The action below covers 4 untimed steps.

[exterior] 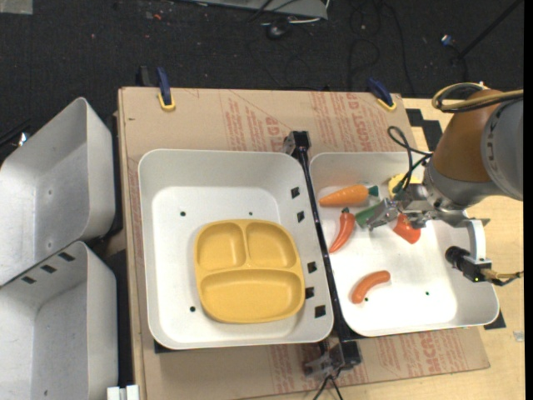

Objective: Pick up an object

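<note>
Bins: two shallow white bins sit side by side on a brown board. The left bin [166,182] and the right bin [433,307] touch along the middle.
Left bin: it holds a yellow plate [248,271] with three parts. The plate lies flat, near the middle of the bin.
Right bin: it holds toy food. An orange carrot [343,195] lies near the top left corner. A red-orange pepper [342,231] with a green stem lies just under the carrot, tilted. A sausage [370,286] lies lower down, apart from the others, near the middle of the bin floor.
Red thing: a small red-orange toy [407,230] sits right under the arm's tip. I cannot tell what food it is.
Arm: the grey and orange arm [475,152] comes in from the right and bends down over the upper part of the right bin.
Gripper: the gripper [398,213] is low in the right bin, beside the pepper and just above the small red toy. A green bit sits next to it on the left.
Jaws: they are too small and dark to see well, so I cannot tell if they are open or closed, or if they grip anything.
Surface: the brown board lies on a pale surface [500,365], with black floor behind it.
</note>
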Available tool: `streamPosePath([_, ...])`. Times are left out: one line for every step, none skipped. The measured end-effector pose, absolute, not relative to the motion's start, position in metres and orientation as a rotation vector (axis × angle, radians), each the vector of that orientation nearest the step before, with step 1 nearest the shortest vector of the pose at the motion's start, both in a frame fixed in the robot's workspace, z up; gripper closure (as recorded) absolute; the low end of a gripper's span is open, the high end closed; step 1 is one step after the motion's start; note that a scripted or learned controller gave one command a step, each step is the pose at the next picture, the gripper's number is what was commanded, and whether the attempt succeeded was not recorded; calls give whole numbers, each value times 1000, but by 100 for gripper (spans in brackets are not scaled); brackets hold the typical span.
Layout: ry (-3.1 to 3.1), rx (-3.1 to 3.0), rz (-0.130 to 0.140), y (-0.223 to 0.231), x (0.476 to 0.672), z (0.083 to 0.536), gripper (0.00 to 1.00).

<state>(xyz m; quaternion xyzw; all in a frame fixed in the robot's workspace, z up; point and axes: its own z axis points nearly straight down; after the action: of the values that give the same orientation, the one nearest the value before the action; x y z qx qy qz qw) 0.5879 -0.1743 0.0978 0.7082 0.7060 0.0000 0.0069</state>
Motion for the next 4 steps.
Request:
streamPosePath([2202,2206,10,-175,591,112,100])
streamPosePath([2222,2216,3,-170,596,156,100])
streamPosePath([2220,2214,5,-170,598,206,100])
streamPosePath([2230,2214,3,-118,582,221,100])
